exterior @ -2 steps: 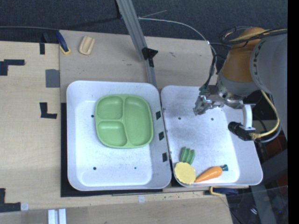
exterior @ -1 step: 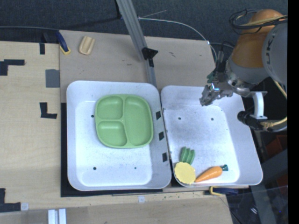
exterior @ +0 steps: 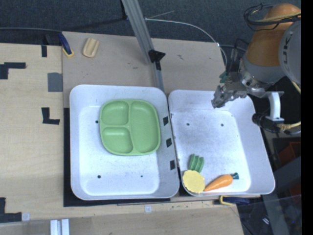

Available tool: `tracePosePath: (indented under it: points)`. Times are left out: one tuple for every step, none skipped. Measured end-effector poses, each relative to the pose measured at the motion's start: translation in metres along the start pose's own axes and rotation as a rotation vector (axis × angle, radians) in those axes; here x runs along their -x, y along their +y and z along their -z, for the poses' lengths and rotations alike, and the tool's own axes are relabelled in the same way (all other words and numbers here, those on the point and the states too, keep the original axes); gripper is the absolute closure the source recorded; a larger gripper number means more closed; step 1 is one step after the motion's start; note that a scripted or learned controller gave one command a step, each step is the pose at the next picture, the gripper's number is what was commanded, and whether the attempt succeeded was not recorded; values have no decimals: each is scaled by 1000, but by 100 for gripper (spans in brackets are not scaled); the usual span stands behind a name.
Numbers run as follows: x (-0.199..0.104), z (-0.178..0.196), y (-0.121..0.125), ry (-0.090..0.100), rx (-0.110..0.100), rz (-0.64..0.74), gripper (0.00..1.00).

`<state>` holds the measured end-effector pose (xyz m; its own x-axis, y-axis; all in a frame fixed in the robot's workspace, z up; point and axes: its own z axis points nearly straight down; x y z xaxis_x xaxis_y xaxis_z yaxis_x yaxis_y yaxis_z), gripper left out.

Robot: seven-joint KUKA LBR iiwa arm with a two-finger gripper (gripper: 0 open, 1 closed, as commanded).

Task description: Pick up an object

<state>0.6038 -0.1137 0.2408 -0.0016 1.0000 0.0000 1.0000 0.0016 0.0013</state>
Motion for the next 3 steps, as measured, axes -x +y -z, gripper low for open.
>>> tracePosePath:
  points:
    - [-47,5,13,2,-1,4,100]
    - [-101,-7,37,2,-3,5,100]
    - [-154,-15,59,1,-2,5,100]
